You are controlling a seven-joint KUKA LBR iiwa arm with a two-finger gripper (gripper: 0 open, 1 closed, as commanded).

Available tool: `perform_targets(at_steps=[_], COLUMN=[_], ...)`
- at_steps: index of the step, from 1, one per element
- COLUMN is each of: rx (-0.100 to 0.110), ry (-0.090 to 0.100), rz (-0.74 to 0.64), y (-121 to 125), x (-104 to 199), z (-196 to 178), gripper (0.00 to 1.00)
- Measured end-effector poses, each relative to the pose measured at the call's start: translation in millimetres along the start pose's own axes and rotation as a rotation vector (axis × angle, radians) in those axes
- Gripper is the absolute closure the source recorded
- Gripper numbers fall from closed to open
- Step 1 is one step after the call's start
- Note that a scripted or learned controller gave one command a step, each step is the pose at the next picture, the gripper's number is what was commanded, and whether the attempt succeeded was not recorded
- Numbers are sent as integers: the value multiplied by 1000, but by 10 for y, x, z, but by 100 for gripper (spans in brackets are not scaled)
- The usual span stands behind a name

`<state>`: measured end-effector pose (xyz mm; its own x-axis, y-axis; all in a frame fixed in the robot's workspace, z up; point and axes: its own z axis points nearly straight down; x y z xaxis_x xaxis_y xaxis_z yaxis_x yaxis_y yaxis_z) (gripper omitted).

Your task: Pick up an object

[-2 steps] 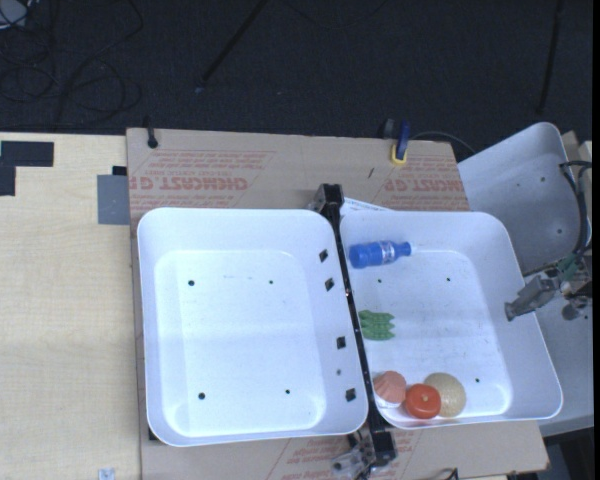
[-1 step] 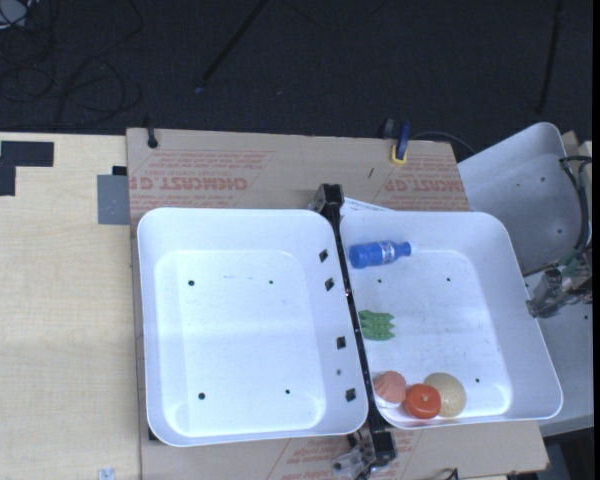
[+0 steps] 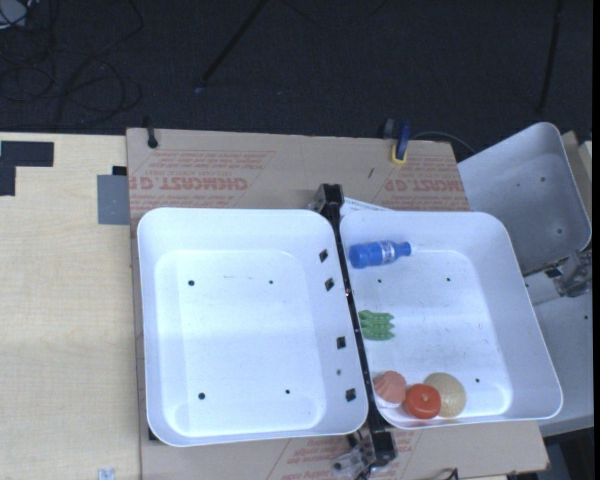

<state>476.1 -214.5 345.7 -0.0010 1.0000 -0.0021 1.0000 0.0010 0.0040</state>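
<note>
The right white bin [image 3: 480, 308] holds several small objects. A blue bottle [image 3: 379, 254] lies on its side near the bin's far left corner. A small green ridged item [image 3: 376, 325] rests against the left wall, about halfway down. Three round pieces huddle in the near left corner: a pink one [image 3: 389, 386], a red-orange one [image 3: 422, 401] and a pale yellow one [image 3: 447, 392], all touching or nearly so.
The left white bin [image 3: 240, 328] stands beside the right one, joined by a black strip with clips [image 3: 342, 298]. Both rest on brown cardboard [image 3: 230, 173]. A grey metal plate [image 3: 525, 183] rises at the right, and a blue clamp [image 3: 401, 143] stands at the cardboard's far edge.
</note>
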Motion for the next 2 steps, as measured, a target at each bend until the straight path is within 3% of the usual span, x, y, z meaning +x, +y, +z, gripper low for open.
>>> perform_targets(at_steps=[1,2], rx=[15,-6], ry=[7,-2], rz=[1,-3], y=[-22,547], x=[26,10], z=[1234,223], gripper=[100,100])
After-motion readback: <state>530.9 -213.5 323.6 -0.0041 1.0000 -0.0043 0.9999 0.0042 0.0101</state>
